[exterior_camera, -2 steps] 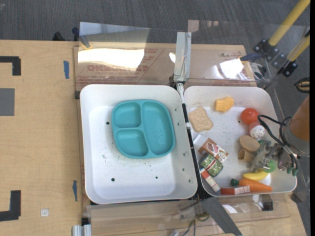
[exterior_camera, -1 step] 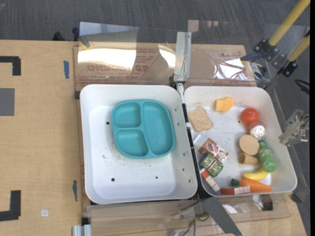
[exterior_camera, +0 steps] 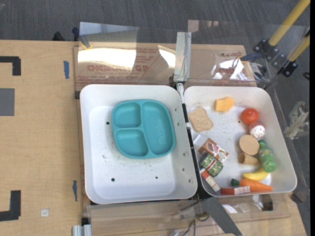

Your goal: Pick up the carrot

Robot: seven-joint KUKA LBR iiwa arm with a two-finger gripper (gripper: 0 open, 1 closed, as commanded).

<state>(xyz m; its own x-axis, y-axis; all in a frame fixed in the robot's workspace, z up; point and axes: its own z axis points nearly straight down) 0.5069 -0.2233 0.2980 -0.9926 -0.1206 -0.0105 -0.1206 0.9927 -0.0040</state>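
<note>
The carrot (exterior_camera: 255, 185) is an orange stick with a green tip at its left end. It lies along the near edge of the right bin (exterior_camera: 280, 127), just below a yellow banana (exterior_camera: 255, 175).
The left bin (exterior_camera: 93, 132) holds a teal divided plate (exterior_camera: 143, 128). The right bin also holds a cracker (exterior_camera: 200, 119), a cheese wedge (exterior_camera: 225, 103), a tomato (exterior_camera: 249, 115), a white ball (exterior_camera: 257, 131), a mushroom (exterior_camera: 249, 146), green grapes (exterior_camera: 266, 157), small cartons (exterior_camera: 212, 159) and a red marker (exterior_camera: 236, 191). Clear panels stand behind the bins.
</note>
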